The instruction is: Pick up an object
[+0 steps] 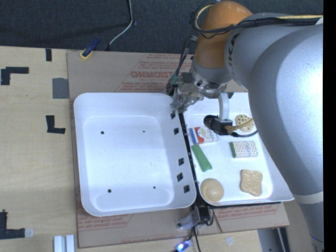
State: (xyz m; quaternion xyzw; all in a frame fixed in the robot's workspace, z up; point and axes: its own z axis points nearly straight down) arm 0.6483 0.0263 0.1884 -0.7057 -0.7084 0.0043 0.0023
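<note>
**Arm poised over a loaded right bin**

Cardboard-topped bench, two white bins. Nearest in the right bin (pixel 278 193) lie a round biscuit (pixel 212 189) and tan lump (pixel 251 182); farther back, a green block (pixel 201 157), dotted pad (pixel 244 149) and card (pixel 202 135). The gripper (pixel 181 100) hangs at the back divider; jaw state unclear. Best to centre over one isolated item, then descend straight.

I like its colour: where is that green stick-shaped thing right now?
The green stick lies in the right bin, near its left wall, below the red, white and blue packet and above the round tan piece.
</note>
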